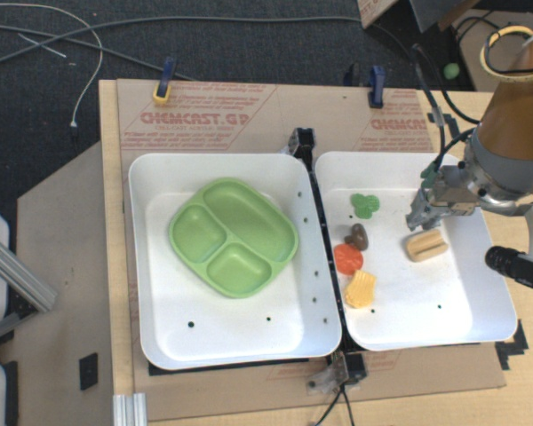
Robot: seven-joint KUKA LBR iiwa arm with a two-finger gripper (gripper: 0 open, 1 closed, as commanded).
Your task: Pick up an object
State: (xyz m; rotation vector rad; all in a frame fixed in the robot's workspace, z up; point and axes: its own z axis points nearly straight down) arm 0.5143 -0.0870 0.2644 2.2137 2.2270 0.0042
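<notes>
My gripper (424,217) hangs over the right bin (453,322), just above and touching distance from a tan block (425,245) that lies on the bin floor. Further left in the same bin lie a small green piece (365,206), a brown-grey lump (358,236), a red-orange round piece (348,258) and a yellow ridged piece (361,289). Nothing shows between the gripper's tips. The arm's orange band (515,122) rises at the right.
The left bin (160,327) holds a green divided plate (234,236). A black clamp (301,142) sits at the top of the ridge between the bins. Blue clips (165,76) hold the cardboard base at the back.
</notes>
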